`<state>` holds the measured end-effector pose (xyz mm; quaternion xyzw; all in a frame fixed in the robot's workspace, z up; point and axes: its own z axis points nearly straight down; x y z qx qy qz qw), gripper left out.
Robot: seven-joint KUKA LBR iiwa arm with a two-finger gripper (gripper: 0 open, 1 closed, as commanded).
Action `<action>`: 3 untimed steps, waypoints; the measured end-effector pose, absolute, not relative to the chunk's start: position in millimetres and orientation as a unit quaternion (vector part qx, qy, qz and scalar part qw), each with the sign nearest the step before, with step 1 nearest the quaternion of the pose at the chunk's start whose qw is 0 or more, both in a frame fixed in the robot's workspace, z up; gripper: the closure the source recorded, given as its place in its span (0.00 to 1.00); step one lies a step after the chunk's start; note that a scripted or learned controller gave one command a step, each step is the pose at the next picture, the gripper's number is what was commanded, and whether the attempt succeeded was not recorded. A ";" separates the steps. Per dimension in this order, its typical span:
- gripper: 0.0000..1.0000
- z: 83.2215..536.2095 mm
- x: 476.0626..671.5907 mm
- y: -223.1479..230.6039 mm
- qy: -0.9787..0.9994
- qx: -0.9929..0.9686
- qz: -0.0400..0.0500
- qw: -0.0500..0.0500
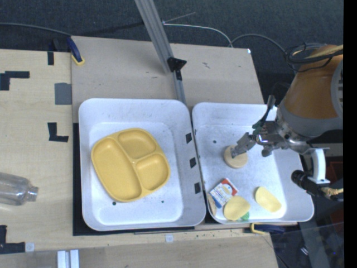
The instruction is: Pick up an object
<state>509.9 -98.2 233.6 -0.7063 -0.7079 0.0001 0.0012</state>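
While the two-finger gripper (243, 147) sits on a round tan wooden disc (236, 158) in the right white bin (290, 205), its grip cannot be told.

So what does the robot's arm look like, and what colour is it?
The arm is fat and rounded, with a big orange band over a grey body. A thin black cable loops over its top. At its end sits the gripper, a small dark metal part made of thin grey pieces. A white bracket with black fittings hangs off the side nearby.
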 end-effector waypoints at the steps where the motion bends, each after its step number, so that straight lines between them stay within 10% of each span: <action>1: 0.00 158.6 640.4 -100.2 -0.709 -0.706 0.000 0.001; 2: 0.00 87.8 678.4 -134.6 -0.706 -0.708 0.007 0.009; 3: 0.00 84.0 677.0 -179.4 -0.708 -0.706 0.002 0.021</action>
